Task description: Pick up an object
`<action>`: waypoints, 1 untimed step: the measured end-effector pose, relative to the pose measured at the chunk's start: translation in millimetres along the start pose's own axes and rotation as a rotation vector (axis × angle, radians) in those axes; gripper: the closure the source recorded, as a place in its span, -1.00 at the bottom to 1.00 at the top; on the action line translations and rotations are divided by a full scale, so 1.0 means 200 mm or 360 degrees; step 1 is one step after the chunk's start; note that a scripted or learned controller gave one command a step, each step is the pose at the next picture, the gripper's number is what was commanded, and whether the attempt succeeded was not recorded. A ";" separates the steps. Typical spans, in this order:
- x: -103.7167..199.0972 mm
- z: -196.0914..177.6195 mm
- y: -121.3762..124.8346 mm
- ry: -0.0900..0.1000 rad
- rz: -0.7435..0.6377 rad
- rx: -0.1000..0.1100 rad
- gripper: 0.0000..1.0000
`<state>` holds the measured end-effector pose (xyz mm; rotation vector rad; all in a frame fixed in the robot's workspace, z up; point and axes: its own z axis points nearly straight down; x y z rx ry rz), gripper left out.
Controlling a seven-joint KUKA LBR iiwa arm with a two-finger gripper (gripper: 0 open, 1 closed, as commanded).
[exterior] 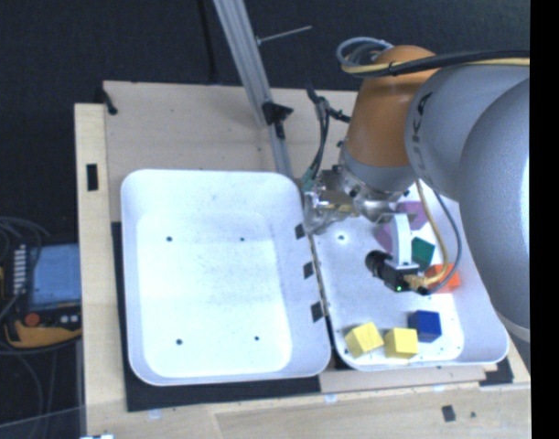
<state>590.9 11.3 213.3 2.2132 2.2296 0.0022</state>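
The gripper [327, 201] is parked at the right bin's [473, 347] 11 o'clock corner, and whether it's open or closed can't be made out tbh. A yellow block [363, 338], a second yellow block [401, 341] and a blue block [426, 324] are left sitting around 6 o'clock.

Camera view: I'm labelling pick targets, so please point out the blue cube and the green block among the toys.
Blue cube [426, 324], camera view, middle of its top face.
Green block [423, 251], camera view, middle of its visible face.

1. A pale wooden bench [169, 126] carries everything.
2. A black mat [215, 387] peeks out beneath the left bin [215, 273].
3. The right bin [352, 268] sits touching it, side by side.
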 end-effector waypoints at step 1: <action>0.29 -0.02 0.09 0.0002 -0.0003 -0.0002 1.00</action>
